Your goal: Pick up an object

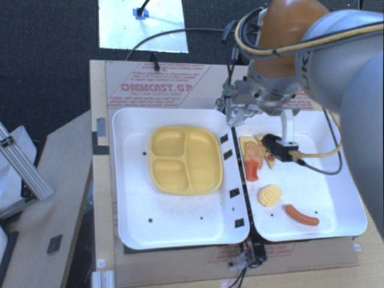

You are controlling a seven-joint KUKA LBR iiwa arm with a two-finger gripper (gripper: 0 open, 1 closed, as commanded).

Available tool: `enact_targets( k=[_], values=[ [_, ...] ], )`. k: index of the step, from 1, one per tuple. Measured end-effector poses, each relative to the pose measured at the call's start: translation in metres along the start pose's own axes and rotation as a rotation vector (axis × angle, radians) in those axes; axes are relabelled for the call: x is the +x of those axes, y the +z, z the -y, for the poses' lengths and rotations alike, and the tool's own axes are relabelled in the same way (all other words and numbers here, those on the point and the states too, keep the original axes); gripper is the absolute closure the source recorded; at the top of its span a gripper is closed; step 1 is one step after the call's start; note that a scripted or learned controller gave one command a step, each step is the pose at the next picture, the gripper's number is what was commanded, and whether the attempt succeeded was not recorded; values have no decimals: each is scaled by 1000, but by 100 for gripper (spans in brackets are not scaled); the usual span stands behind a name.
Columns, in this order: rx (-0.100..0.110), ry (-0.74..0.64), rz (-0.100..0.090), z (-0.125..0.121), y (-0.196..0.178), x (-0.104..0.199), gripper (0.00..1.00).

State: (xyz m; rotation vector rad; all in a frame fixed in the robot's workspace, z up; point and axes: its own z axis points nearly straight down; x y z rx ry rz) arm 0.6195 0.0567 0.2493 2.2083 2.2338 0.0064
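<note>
Lettering (157, 88), red "CHEMCAST GP", on sheet (201, 77) behind left bin (129, 182), end effector (238, 111) at its rim, openness unclear

In the left bin (129, 221) a big yellow plate (185, 159) fills the middle, so the free floor is a strip along the front and the left side. In the right bin (333, 179) an orange piece (252, 152), a red piece (252, 171), a bumpy yellow piece (270, 194) and a sausage (301, 215) crowd the left part, and the right part is bare. The big grey arm (336, 59) hangs over that bin's far end.
</note>
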Motion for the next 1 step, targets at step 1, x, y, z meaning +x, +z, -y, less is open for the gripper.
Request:
enact_targets(
  k=[1],
  values=[
    [0,3,1,-6,-1,47,100]
  ],
)
